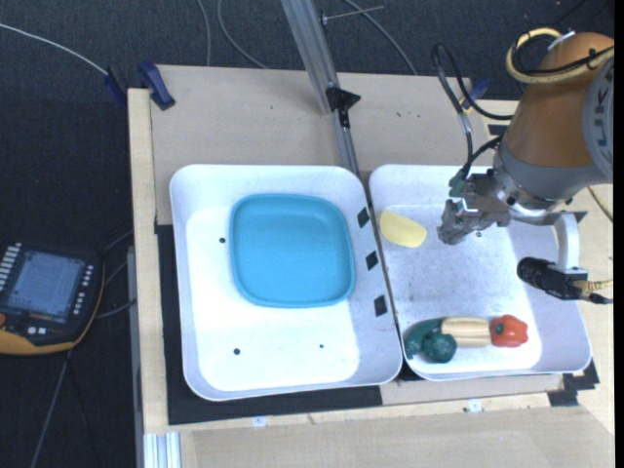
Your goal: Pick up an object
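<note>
My gripper (pixel 456 228) hangs over the upper part of the right bin (pixel 429 281), just right of a pale yellow lemon-shaped object (pixel 402 229). Nothing shows between its fingers, and the view from above hides whether they are apart. Along the bin's front edge lie a dark green rounded object (pixel 430 343), a tan cylinder-like piece (pixel 466 331) and a red tomato-like object (pixel 508 331), all well below the gripper.
The left bin (pixel 200 310) holds a blue square plate (pixel 292 250). A metal pole (pixel 314 37) slants down toward the gap between the bins. A black part (pixel 546 276) of the arm hangs over the right bin's right side.
</note>
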Controlling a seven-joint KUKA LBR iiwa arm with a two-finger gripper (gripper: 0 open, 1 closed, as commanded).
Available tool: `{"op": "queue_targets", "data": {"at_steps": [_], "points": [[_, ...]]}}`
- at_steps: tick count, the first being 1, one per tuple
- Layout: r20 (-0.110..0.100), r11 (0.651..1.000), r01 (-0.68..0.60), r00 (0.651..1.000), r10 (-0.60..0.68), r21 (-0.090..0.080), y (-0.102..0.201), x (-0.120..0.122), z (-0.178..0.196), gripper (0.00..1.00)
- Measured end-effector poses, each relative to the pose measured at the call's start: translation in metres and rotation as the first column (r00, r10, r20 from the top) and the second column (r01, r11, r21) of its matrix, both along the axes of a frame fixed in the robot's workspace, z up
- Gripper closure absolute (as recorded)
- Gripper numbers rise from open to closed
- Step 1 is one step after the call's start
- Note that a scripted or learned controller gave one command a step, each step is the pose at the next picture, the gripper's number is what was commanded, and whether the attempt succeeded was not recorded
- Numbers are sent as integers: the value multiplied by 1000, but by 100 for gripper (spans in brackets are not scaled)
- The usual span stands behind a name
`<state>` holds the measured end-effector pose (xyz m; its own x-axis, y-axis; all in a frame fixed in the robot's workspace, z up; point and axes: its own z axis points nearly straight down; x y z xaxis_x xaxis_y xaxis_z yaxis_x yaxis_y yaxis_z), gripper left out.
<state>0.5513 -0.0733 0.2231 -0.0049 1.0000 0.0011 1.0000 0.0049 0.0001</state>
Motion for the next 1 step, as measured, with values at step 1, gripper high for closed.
{"op": "queue_targets", "data": {"at_steps": [1], "points": [[0, 1000, 1, 1000, -1, 0, 44, 4, -3, 100]]}}
